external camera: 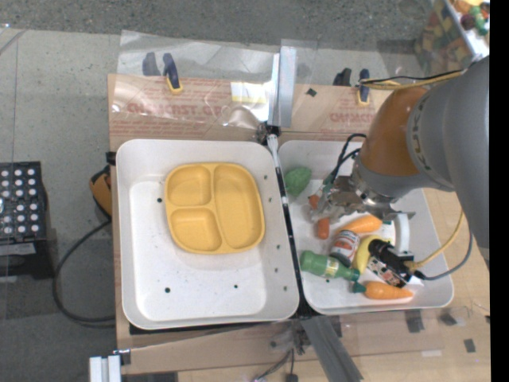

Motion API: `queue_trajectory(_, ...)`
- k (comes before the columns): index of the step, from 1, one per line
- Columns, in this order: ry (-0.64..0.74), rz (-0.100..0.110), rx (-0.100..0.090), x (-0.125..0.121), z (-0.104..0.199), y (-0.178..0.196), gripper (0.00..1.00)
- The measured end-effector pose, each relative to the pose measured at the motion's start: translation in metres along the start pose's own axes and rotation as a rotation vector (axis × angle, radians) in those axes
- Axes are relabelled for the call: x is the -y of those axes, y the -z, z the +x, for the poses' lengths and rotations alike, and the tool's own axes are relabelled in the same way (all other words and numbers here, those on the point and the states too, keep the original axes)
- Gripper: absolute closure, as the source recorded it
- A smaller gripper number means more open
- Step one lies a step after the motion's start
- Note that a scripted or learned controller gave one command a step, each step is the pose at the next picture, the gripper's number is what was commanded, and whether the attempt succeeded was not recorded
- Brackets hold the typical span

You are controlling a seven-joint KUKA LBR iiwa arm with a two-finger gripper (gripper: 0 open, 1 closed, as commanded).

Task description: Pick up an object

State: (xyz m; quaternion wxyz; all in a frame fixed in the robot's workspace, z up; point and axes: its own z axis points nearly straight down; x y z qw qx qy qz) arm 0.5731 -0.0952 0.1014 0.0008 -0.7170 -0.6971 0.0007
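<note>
Plastic toys: small play-food pieces crowd the right bin (433,213), right of centre in the frame, and any one of them could be the object to lift.
Handling: they look light, stiff and smooth, so my guess is they skid or roll rather than crush.
Best hold: I'd go for the orange carrot (362,224), squeezed across its thick middle; it lies just below the wrist, touching the small can (344,245).
Harder picks: the green bottle (324,265) is long and round and may roll away; the second carrot (387,292) sits tight against the bin's lower rim.
Gripper (338,197): down low over the bin's upper left part, beside the green leafy piece (297,180); whether the pincer is apart or together, I cannot tell, the wrist covers it.
Arm: grey with orange band, coming in from the right edge.
Count, bins: two, side by side.
Count, trays: one yellow three-compartment tray (215,207) in the left bin (143,245).
Count, carrots: two.
Count, bottles: one green.
Count, cans: one.
Count, small red-orange bits: about two near the gripper, too small to name.
</note>
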Motion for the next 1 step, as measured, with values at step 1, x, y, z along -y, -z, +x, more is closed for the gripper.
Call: queue_trajectory(1, -0.088, -0.003, 0.003, 0.0124, 0.0225, 0.1496, 1.0)
